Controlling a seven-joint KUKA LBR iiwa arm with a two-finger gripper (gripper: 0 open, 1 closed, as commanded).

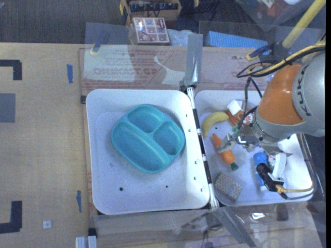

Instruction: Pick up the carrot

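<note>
The carrot (228, 157) is a short orange piece with a green end, lying in the right bin (297, 182) near its middle left. My gripper (230, 142) hangs just above and slightly behind the carrot, reaching in from the right under the orange-banded wrist (281, 101). It is close over the carrot, and I cannot tell whether it touches it. A smaller orange piece (215, 138) lies just left of the gripper.
A banana (213, 120) lies at the back left of the right bin, with a white block (234, 106) behind it. A grey sponge (228, 186) sits at the front, a blue object (260, 160) to the right. The left bin (103, 190) holds a teal divided plate (148, 137).
</note>
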